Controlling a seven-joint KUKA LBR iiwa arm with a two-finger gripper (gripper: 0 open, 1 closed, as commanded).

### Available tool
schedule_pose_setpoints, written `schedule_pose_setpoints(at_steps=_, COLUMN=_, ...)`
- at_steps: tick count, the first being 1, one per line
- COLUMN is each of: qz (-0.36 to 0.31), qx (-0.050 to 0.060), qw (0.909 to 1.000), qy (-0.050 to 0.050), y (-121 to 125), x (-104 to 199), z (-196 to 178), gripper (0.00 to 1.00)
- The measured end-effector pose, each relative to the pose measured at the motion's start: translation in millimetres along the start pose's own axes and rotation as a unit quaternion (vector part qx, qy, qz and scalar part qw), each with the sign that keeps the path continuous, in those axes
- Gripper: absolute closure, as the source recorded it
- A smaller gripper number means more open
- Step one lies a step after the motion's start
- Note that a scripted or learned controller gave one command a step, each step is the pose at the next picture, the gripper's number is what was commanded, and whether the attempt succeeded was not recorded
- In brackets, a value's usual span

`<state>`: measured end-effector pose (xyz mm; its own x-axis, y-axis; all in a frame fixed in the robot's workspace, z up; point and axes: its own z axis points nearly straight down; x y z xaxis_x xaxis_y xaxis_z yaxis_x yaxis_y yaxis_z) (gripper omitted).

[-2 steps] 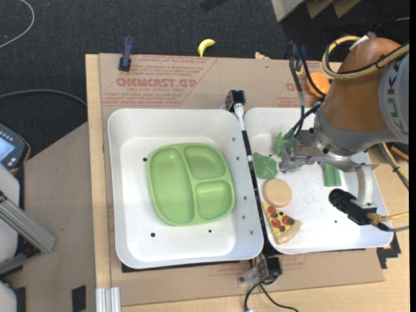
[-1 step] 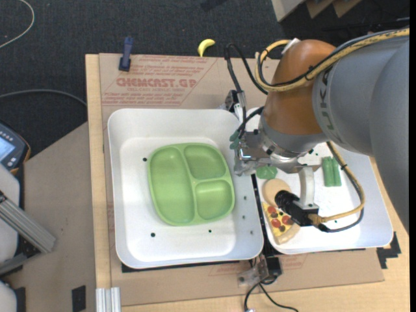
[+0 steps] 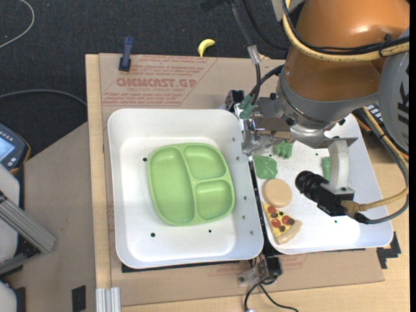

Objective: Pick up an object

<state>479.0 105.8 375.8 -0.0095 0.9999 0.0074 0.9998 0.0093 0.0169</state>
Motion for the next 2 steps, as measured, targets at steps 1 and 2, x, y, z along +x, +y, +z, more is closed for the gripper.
schedule_pose_setpoints(at_steps=1, qz=0.01, qx=0.01, qw=0.9999, qy=-0.005, y=-1.6, x=-103.0, z=32.3, gripper=1.0)
schedule_pose_setpoints(at_steps=2, qz=0.003, qx=0.013, qw=0.9999, qy=-0.003, y=-3.3, x=-58.4, z=112.2, gripper=1.0)
